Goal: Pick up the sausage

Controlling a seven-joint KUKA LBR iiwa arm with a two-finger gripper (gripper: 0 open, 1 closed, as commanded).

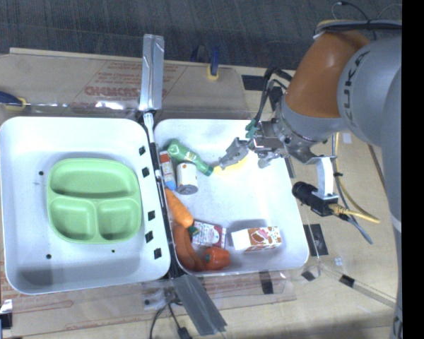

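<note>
Camera view: I saw the gripper [246, 154] hovering over the right bin [279, 196], toward its 12 o'clock rim, fingers spread apart with nothing between them. The sausage [184, 248] lay along that bin's 7 o'clock corner, against the left wall, beside a carrot [177, 208] and small carton [255, 238]. A green tray [95, 199] sat in the left bin [21, 253].

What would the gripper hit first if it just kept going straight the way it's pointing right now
Probably the green bottle. The gripper points toward the view's left, across the right bin, and the bottle's near end lies closest in that line. How high the gripper hangs is unclear, so it might pass over it.
</note>
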